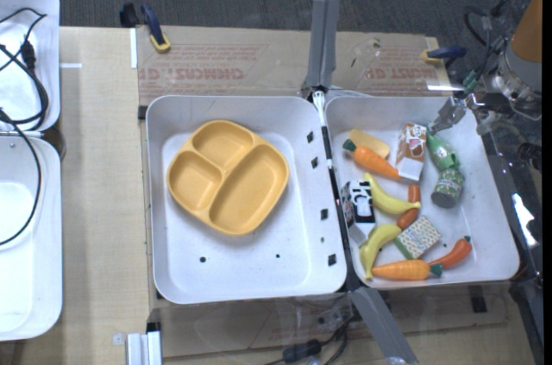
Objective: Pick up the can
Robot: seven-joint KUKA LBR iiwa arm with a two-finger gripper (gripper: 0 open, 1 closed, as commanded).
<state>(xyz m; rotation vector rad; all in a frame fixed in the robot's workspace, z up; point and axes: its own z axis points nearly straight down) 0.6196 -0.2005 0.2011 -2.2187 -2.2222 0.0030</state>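
Note:
The can looks like the small black-and-white cylinder lying on its side at the left edge of the right bin, beside a yellow banana. My gripper hangs over the bin's far right corner, just above a green bottle and well to the right of the can. Nothing shows between its tips. The arm enters from the upper right.
The right bin also holds two carrots, a second banana, a cheese wedge, a small carton and a patterned box. A yellow divided plate lies in the left bin.

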